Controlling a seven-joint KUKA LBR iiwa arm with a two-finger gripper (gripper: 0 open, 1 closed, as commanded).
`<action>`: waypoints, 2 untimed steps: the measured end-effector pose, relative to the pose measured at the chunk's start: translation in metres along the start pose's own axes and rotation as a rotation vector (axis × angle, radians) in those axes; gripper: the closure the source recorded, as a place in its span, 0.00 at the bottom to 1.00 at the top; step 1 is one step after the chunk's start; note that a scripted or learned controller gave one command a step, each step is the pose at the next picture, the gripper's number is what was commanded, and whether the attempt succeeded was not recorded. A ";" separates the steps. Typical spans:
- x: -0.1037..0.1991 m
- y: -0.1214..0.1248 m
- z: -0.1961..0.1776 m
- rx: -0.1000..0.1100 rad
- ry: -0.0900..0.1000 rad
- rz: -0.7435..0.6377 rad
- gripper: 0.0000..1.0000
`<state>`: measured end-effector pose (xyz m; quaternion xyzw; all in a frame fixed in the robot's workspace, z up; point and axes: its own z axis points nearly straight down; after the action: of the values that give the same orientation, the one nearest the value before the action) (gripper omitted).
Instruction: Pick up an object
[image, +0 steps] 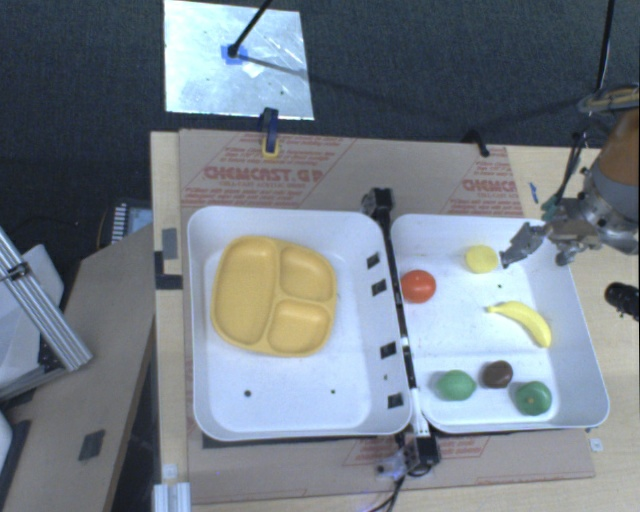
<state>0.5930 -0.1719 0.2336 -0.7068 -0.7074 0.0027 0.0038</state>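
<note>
Filling most of the left bin, a yellow divided plate leaves bare floor along the near edge. The right bin holds a banana, orange ball, yellow lemon, two green fruits and a brown one, loosely spaced. The gripper hangs over its far right corner, fingers spread, holding nothing, beside the lemon.

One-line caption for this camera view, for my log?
Gripper open above right bin near yellow lemon; yellow tray in left bin.
</note>
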 end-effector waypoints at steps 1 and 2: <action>0.000 0.002 -0.006 -0.010 -0.002 -0.003 0.00; 0.001 0.004 0.057 -0.006 -0.001 -0.001 0.00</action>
<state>0.5964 -0.1706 0.1767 -0.7066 -0.7077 0.0009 0.0012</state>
